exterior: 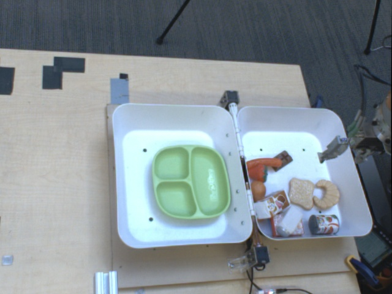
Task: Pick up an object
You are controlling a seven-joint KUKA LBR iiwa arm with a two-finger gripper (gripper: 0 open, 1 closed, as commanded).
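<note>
Gripper point(334, 147) sits at the right bin's point(306, 122) right rim, above the items, nothing between its fingers; can't tell whether they're spread or pressed together. Objects bunch in that bin's lower half: orange piece point(260, 166), brown block point(283, 158), toast slice point(301, 192), croissant point(327, 194), can point(323, 224), small carton point(274, 204). Left bin point(131, 182) holds a green divided tray point(190, 182). Both bins rest on the desk point(55, 176).

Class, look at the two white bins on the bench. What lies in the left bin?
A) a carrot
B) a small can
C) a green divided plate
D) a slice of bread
C: the green divided plate lies alone in the left bin, while the can, bread and carrot all lie in the right bin.
</note>
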